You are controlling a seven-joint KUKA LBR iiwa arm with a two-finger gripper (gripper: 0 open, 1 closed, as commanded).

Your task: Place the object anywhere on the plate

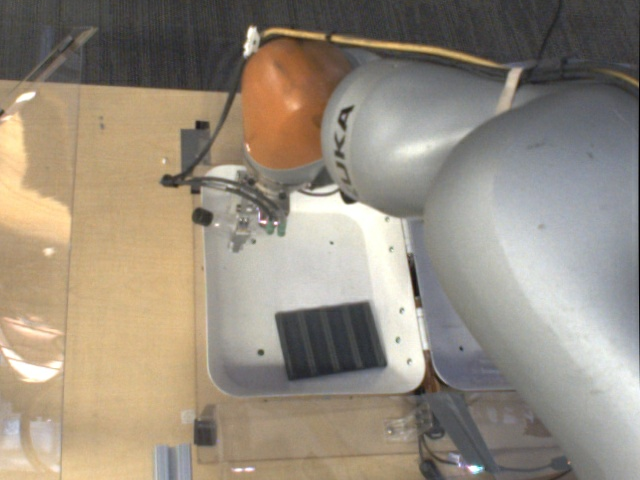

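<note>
A dark, ribbed rectangular plate lies flat near the front of the left white bin. My gripper hangs over the bin's far left corner, well behind and to the left of the plate, below the orange wrist band. It is small and partly hidden by cables and the wrist, so what it carries, if anything, cannot be made out. I can make out no loose object on the bare white bin floor.
The big grey arm covers the right half of the view and most of the right bin. The wooden bench runs to the left. Small black brackets sit by the bin's corners.
</note>
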